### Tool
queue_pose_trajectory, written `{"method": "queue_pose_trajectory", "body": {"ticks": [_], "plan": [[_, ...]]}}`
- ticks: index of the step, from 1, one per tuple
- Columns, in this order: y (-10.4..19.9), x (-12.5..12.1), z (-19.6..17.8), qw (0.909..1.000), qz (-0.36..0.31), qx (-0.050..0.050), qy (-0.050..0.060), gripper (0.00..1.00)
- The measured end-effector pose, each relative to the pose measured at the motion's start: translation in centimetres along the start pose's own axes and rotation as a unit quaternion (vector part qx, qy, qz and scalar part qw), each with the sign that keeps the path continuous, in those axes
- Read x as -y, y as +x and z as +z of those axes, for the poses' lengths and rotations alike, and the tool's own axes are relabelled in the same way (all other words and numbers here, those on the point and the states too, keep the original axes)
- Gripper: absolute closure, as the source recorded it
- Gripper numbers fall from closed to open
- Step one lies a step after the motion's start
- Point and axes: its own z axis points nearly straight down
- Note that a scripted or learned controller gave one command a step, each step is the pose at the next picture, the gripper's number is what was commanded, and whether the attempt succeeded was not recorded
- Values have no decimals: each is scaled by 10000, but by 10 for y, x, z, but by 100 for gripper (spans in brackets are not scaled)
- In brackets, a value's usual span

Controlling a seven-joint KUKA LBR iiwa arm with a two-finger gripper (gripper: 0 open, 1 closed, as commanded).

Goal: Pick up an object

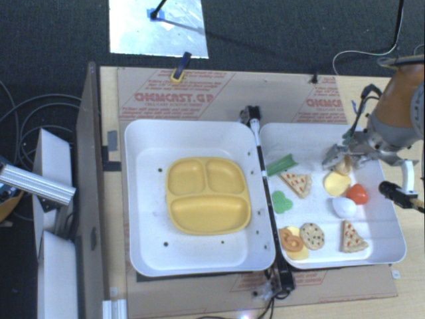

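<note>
The right bin [392,239] holds several toy foods. Among them are a green stick [279,164], a pizza slice [296,183], a green leaf shape [281,203], a yellow lemon [336,184], a red tomato [358,194] and a white egg [344,208]. Nearer the front lie a cookie [311,235], an orange-and-yellow piece [292,240] and a second pizza slice [352,238]. My gripper [340,159] hangs low over the bin's back right part, just above the lemon. A small beige shape sits at its tip, and I cannot make out what that is.
The left bin [143,244] holds a yellow divided plate [207,196]. A black divider strip [264,185] runs between the two bins. The grey arm with its orange band [402,102] comes in from the right, with cables beside it.
</note>
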Motion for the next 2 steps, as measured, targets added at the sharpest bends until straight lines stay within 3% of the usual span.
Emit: {"method": "queue_pose_trajectory", "body": {"ticks": [1, 2], "plan": [[2, 21, 22, 10000, -4, -7, 7, 0], [2, -34, 20, 10000, -28, -3, -31, 0]]}}
